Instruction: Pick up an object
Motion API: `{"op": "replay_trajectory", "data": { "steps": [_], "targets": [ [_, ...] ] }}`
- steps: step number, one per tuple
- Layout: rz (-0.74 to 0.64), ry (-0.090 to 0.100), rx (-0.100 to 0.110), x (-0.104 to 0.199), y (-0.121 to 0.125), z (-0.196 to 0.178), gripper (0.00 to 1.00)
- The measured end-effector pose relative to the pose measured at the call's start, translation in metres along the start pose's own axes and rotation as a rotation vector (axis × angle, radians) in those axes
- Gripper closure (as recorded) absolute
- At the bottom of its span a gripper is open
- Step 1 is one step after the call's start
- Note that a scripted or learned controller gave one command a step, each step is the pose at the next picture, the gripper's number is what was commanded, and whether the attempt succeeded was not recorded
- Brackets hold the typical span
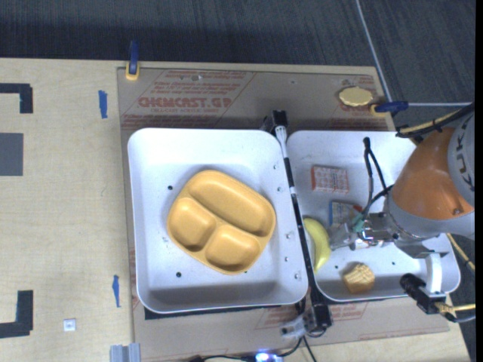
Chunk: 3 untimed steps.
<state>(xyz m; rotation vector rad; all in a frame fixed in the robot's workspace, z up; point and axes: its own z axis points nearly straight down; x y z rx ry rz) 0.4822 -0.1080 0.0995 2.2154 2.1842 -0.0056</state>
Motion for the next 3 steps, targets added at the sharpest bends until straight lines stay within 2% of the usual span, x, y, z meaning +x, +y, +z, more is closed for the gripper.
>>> {"op": "replay_trajectory", "data": {
  "steps": [1, 2, 3],
  "targets": [
    [0.000, 0.000, 0.000, 0.000, 0.000, 0.000, 0.00],
    [-0.008, 0.015, 0.012, 0.010, -0.002, 0.012, 0.00],
    [-0.008, 0.014, 0.007, 0.010, -0.001, 0.002, 1.00]
  ]
}}
